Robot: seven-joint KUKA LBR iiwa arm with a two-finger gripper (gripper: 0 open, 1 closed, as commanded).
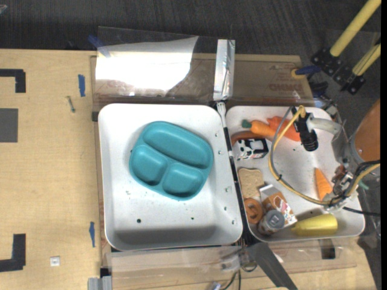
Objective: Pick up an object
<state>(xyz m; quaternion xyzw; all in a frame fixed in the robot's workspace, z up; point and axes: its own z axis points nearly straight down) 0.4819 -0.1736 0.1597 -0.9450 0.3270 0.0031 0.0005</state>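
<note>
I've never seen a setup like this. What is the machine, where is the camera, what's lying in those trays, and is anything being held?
One fixed camera looks down at a slant on a bench with two shallow white bins. The left bin holds a teal divided plate. The right bin is crowded with what looks like toy food: a carrot, a toast slice, a brown ring, a small can and a yellow piece. The machine is a robot arm reaching in from the right. Its end effector sits low at the right bin's edge, beside an orange wedge. Whether it holds anything cannot be told.
</note>
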